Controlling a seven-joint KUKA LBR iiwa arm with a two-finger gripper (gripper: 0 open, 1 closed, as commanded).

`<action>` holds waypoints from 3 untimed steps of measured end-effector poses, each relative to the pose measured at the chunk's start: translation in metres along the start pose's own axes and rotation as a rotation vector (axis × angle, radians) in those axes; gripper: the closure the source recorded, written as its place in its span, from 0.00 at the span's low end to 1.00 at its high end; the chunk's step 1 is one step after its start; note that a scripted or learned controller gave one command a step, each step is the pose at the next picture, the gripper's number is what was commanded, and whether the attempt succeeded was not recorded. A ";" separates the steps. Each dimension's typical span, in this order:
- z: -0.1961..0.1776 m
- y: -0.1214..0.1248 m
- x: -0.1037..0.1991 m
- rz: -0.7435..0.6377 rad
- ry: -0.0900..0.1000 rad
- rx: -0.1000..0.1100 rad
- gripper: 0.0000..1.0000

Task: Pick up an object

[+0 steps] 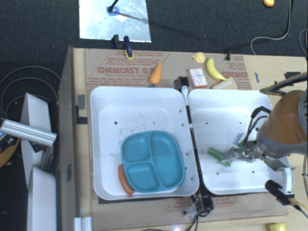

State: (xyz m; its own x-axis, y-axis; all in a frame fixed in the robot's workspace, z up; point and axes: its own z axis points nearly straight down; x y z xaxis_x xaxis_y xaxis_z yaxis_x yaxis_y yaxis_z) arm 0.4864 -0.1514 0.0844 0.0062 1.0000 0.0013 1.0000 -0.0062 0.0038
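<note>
Across bench (82, 143): two shallow white bins side by side on cardboard sheet (139, 66); dark carpet (43, 28) beyond.
Left bin (139, 100): blue divided plate (152, 161), orange sausage-shaped item (125, 179) touching plate's lower left edge; upper half bare.
Right bin (226, 105): green object (219, 155) on floor near centre.
Gripper (234, 153): low in right bin, at green object's right end; fingers blurred, cannot tell whether clamped.
Behind bins, on cardboard: carrot (155, 74), small box (197, 78), banana (213, 70).
</note>
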 end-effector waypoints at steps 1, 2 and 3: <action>-0.004 0.130 0.008 -0.016 -0.004 -0.011 0.00; -0.016 0.127 0.006 -0.014 -0.002 -0.008 1.00; -0.048 0.051 -0.004 -0.004 -0.002 0.006 1.00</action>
State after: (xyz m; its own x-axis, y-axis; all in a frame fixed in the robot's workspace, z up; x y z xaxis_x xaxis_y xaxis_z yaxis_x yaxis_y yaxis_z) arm 0.5377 -0.1557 0.1327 0.0026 1.0000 -0.0004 1.0000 -0.0026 -0.0022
